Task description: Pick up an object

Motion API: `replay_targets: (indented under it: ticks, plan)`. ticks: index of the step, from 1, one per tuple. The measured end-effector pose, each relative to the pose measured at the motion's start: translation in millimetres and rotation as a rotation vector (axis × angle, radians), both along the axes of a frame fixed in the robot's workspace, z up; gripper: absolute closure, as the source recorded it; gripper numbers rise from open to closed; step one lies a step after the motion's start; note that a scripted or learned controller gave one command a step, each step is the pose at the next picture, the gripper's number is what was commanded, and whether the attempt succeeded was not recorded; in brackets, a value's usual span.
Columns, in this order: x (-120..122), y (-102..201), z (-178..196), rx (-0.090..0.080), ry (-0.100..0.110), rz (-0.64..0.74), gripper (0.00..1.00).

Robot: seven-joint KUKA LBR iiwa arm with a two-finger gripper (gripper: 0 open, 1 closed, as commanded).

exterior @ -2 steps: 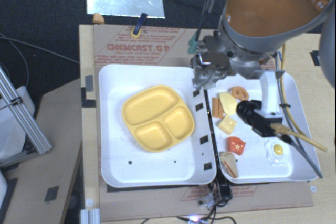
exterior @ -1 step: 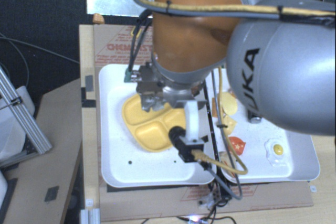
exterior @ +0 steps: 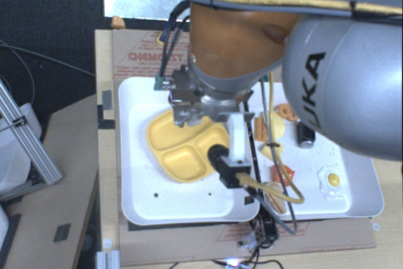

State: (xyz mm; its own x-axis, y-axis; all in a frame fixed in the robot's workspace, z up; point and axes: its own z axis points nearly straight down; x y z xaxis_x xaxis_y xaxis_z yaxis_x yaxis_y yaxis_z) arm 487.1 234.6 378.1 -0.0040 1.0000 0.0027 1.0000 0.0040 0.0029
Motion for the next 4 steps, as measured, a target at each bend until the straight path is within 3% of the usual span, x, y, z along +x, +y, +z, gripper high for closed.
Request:
replay_targets:
  ticks: [1,4]
  plan:
    - [-0.9,-0.2,-32.7,-0.003,0.005,-0.004,1.00]
    - [1.6,-0.6,1.6,0.003,-0.003,-0.001,1.00]
